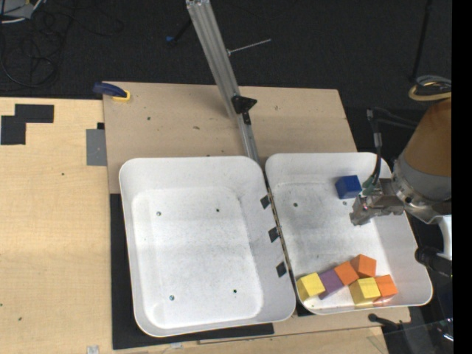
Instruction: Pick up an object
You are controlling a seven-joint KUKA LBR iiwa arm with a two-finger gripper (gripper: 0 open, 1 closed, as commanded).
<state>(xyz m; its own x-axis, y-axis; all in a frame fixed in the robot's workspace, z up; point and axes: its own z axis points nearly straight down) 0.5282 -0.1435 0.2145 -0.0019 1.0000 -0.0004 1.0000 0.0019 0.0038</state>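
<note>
Scanning from the frame's left, the wide white plastic bin (195, 249) holds no blocks; right of centre, the small blue cube (348, 186) sits just beside the two-finger gripper (363, 211), which could nudge it away rather than catch it.

The arm (431, 150) is cut off at the right edge; the gripper (366, 206) looks blurred.

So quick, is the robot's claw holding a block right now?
Gripper: it cannot be told whether it is open or shut. No block shows between its parts; the blue block lies beside it in the right bin.
</note>
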